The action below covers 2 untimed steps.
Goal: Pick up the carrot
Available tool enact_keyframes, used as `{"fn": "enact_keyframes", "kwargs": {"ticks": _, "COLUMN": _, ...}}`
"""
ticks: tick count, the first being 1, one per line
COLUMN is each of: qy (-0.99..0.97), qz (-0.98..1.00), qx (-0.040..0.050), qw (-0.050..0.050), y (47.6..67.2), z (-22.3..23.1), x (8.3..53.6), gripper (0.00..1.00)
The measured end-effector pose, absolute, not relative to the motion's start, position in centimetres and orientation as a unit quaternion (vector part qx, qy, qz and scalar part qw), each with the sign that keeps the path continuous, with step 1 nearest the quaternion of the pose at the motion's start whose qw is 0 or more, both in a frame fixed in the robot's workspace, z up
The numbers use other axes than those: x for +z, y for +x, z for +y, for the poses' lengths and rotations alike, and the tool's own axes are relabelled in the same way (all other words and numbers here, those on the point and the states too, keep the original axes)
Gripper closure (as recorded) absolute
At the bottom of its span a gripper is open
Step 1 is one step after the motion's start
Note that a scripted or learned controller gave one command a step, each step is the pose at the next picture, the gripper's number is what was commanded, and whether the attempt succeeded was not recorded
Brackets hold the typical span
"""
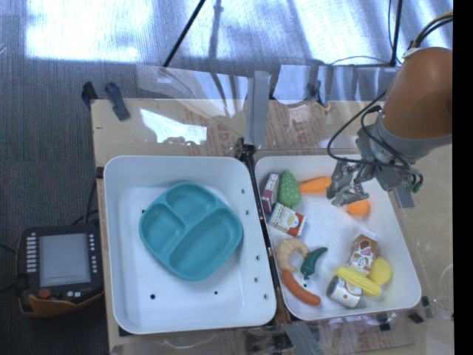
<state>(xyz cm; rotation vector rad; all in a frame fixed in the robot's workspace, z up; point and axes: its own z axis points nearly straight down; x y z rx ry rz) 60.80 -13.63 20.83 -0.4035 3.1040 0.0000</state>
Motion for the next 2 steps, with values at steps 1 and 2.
{"fn": "enact_keyframes", "kwargs": {"ticks": 1, "qy": -0.308, "qz": 0.952, "qx": 0.0013, "qw": 0.001, "y": 63.8, "z": -15.2, "x": 8.7, "gripper": 1.00}}
{"fn": "enact_keyframes", "kwargs": {"ticks": 2, "qy": -0.308, "qz": 0.952, "qx": 0.0009, "qw": 0.005, "y": 64.0, "z": -15.1, "x": 10.0, "gripper": 1.00}}
